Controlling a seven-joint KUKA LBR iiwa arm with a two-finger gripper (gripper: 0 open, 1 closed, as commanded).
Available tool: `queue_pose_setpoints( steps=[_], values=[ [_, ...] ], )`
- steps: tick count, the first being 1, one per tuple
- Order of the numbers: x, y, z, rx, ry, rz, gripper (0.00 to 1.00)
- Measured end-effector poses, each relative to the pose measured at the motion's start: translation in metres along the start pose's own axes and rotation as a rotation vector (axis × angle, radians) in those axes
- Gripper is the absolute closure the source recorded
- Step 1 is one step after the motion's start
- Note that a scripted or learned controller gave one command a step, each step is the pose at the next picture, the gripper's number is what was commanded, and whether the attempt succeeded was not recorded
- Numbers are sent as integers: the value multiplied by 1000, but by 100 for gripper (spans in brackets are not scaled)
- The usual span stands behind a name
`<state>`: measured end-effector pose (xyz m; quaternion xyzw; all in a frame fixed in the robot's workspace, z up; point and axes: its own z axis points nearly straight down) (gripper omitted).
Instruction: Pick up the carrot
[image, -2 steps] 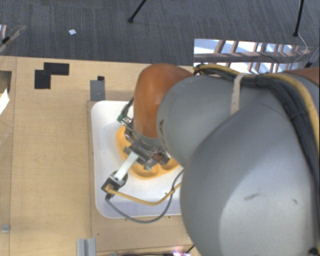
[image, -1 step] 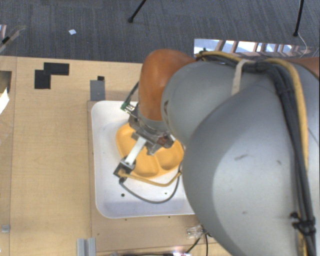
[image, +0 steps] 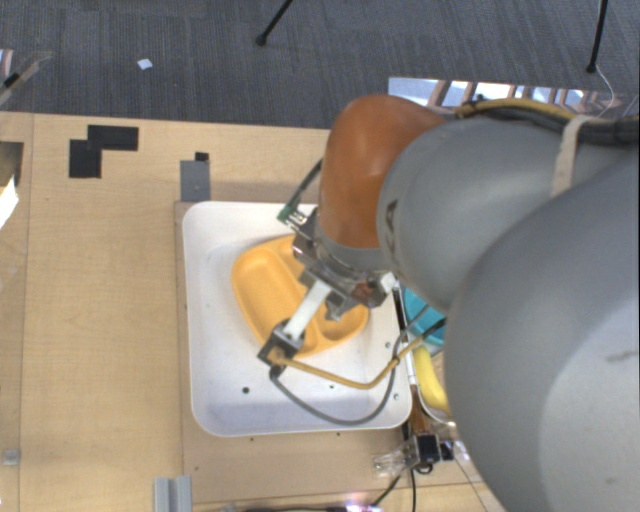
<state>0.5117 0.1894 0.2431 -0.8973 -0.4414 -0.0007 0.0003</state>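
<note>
Tally, left to right:
- shallow white plastic bin (image: 215, 330): one in clear sight
- yellow-orange shallow plastic bowl (image: 262, 285): one
- small teal item (image: 425, 318): one, mostly hidden, kind unclear
- pale yellow rounded item (image: 428, 378): one, partly hidden, kind unclear
- black L-shaped patch on the bench (image: 100, 150): one

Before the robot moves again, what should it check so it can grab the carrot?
1. Carrot spotted: cannot tell; the arm hides much of the bench's right side.
2. Wrist over a bin: ok; it is above the left white bin.
3. Thing under the wrist is the carrot: cannot tell; it is a broad yellow-orange shape.
4. Yellow thing and teal thing at the arm's edge identified: cannot tell; mostly covered.
</note>
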Motion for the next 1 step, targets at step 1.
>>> queue_pose_setpoints(
  steps=[1],
  values=[
    [1,-20,53,2,-4,183,100]
  ],
)
